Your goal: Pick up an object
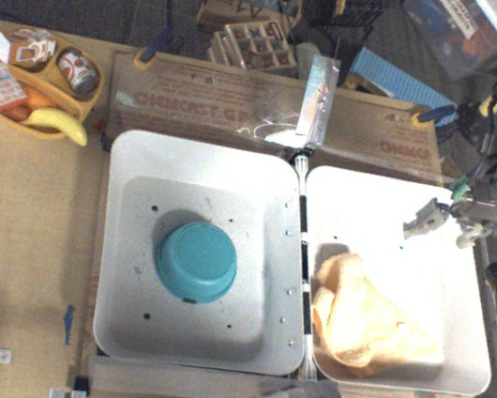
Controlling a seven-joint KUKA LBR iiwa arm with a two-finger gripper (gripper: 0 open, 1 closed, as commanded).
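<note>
The bench [15, 228] carries two white bins side by side. The right bin [388, 218] lies under the end effector [443, 220], which hangs over its far right part, close to the right rim, with bare bin floor below it and to its left. Its two fingers stand spread apart with nothing between them. The left bin [140, 165] sits well to the left of the end effector, past the shared rims in the middle. A crumpled yellow cloth [365, 323] lies in the right bin, nearer the camera than the end effector and to its left, reaching the bin's near and left walls. A teal bowl [198, 261], upside down, rests near the middle of the left bin, far left of the end effector, with open floor all round.
</note>
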